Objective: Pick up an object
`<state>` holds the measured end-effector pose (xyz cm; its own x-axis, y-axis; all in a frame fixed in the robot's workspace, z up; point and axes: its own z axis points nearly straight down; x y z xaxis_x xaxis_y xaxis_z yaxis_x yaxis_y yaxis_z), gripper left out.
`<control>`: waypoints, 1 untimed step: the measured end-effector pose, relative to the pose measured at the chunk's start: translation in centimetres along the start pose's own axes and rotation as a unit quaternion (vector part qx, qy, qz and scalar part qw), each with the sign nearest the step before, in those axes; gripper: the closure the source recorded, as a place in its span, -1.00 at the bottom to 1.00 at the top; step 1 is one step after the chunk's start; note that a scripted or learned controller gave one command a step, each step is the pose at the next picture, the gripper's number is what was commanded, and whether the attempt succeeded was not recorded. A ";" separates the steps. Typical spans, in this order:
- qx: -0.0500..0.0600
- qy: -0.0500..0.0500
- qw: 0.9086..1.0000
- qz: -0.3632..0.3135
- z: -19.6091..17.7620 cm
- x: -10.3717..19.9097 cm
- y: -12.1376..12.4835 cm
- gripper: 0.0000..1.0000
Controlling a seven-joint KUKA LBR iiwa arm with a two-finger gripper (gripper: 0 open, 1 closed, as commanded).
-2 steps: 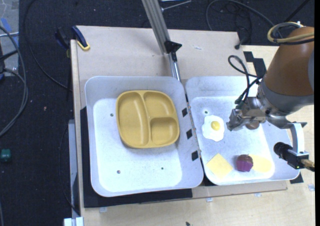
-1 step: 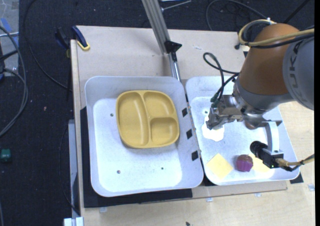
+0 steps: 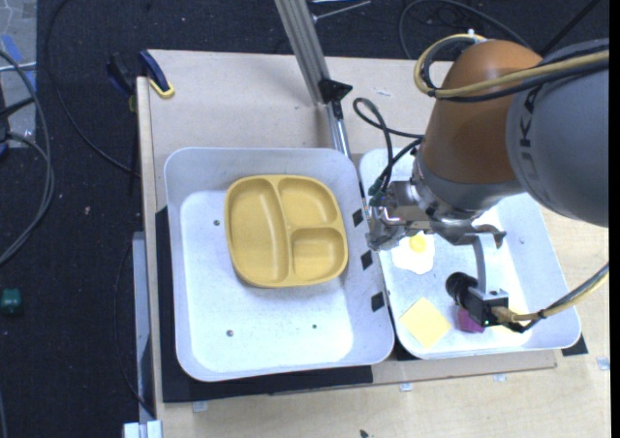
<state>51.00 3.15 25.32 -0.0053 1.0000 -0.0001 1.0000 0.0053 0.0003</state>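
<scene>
My gripper [image 3: 400, 225] hangs over the left part of the right bin [image 3: 542, 233], under the orange band of the arm. Just below it lies a white fried-egg toy with a yellow yolk [image 3: 417, 254], partly covered by the wrist. A flat yellow square [image 3: 424, 322] lies near the front of the same bin. A small purple thing [image 3: 471, 321] sits to the right of the square, half hidden by robot parts. Whether the gripper touches the egg toy cannot be made out.
The left bin [image 3: 194, 262] holds a yellow divided plate [image 3: 286, 230] slightly behind its centre. A metal pole [image 3: 305, 34] slants up from between the bins at the back. Cables lie on the dark floor around the bench.
</scene>
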 end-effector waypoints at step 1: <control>0.002 0.000 1.000 -0.001 1.8 5.5 0.4 1.00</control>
